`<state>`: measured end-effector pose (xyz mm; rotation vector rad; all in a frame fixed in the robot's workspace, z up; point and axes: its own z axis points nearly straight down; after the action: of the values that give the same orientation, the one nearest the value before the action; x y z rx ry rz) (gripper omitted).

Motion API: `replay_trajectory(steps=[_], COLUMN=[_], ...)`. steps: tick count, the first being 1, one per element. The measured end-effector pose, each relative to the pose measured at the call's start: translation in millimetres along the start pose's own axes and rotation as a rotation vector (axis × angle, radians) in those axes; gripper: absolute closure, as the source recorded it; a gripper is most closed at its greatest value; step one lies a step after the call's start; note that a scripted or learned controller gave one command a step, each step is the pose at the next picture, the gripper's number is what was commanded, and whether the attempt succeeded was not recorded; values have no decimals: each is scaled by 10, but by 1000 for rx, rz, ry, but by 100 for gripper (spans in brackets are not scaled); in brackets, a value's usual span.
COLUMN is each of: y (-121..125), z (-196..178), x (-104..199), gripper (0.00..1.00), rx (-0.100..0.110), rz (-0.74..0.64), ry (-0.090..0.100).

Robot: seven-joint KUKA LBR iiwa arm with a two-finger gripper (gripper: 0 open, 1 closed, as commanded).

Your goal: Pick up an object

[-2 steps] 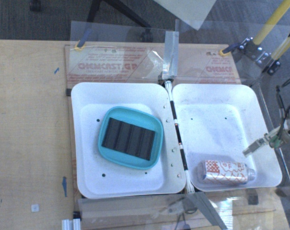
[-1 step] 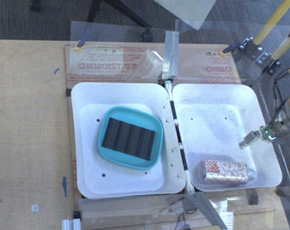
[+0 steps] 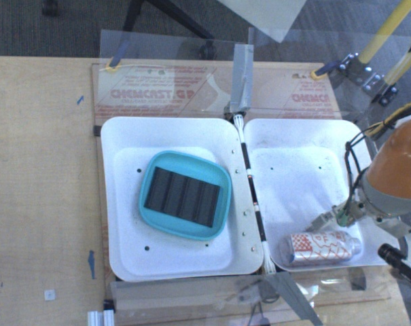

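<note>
Nearest the lens, along the front wall of the right bin [image 3: 293,138], lay a small silver can [image 3: 325,247] with red patterning, tipped on its side. Long axis ran roughly left to right, parallel to that front wall; one end pointed toward the divider between the bins, the other toward the arm.

Gripper [image 3: 335,217] sat just above and behind the can's middle, low in the bin, very near the can or perhaps grazing its upper side; contact not resolvable. Could not tell whether the jaws were spread or closed: the wrist and the orange band [image 3: 395,165] crowded that corner, and the tip read as a small blur. Nothing visibly between them.

Left bin [image 3: 120,141] held a teal tray [image 3: 185,194] with dark ribbed slots, lying flat near the centre, well apart from the arm.

Judgement: the can was the likely target, being the closer item by far. It lay toward the front of the bin from the jaws, so the next move called for a short shift forward and down, with the jaws closing across the can's short width, not along its length. A round body on its side could roll toward the front wall if nudged.
</note>
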<state>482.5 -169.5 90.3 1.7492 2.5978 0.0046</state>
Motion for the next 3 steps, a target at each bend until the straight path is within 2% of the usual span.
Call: replay_trajectory(steps=[1,2,3], y=[-46,209,-12], z=[-522,16,-284], x=[-55,545,46], gripper=[0,0,0], rx=[9,3,9], rz=[341,240,402], ry=[3,1,3])
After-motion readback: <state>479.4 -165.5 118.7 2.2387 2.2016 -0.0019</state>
